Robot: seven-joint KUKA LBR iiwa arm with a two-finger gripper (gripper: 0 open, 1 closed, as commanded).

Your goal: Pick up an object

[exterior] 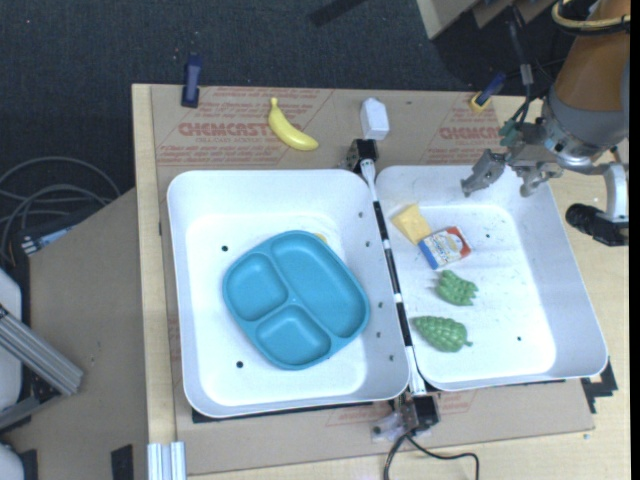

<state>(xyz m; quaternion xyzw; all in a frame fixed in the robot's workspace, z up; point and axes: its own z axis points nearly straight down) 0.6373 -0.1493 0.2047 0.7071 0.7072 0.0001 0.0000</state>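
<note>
Overhead, wooden bench (250, 133) on dark carpet (90, 28), two white bins (200, 203), claw (505, 173) spread open, holding nothing.

Brown cardboard sheet (230, 128) w/ red print covers the bench, under both bins. Yellow banana (290, 128) lies on it just beyond the left bin (180, 268), far side, apart from the rim. Blue clip (191, 80) sits at the sheet's far-left corner. Small white block (374, 118) sits near the far end of the gap btwn bins, w/ a black clamp (361, 152) right below it. A black strip (390, 268) runs along the gap to a second clamp (420, 410) at the near end. Blue-yellow clip (487, 93) is beyond the right bin (590, 328). Grey cables (50, 203) coil on dark carpet (200, 18) at left; metal rail (40, 353) is near-left.
</note>
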